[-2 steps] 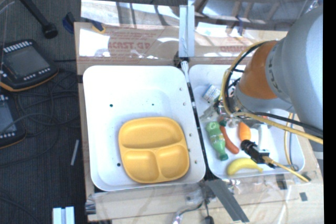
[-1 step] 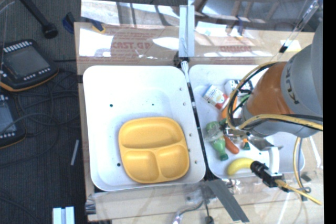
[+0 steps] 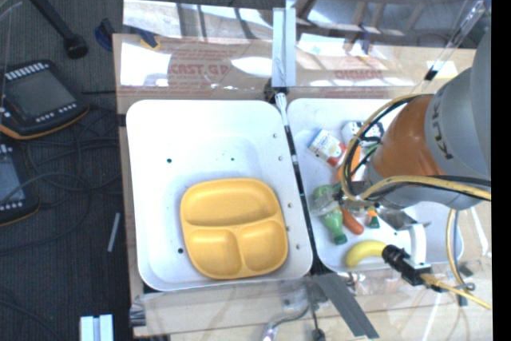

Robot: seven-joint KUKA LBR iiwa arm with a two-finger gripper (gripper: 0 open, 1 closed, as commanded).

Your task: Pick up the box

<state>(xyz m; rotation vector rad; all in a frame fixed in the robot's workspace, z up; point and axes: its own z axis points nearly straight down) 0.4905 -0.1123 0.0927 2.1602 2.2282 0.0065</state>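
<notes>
Now, the left bin point(image 3: 160, 140) has a yellow tray point(image 3: 233, 226) with three parts in it. Next, in the right bin point(image 3: 307, 120), the small box point(image 3: 326, 144) lies near the top. Below it sit green things point(image 3: 326, 200), a carrot point(image 3: 352, 220) and a banana point(image 3: 364, 252). Big and grey, the arm point(image 3: 447, 132) hangs over that bin.

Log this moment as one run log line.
arm over right bin | box lying in bin | tray in left bin
</notes>
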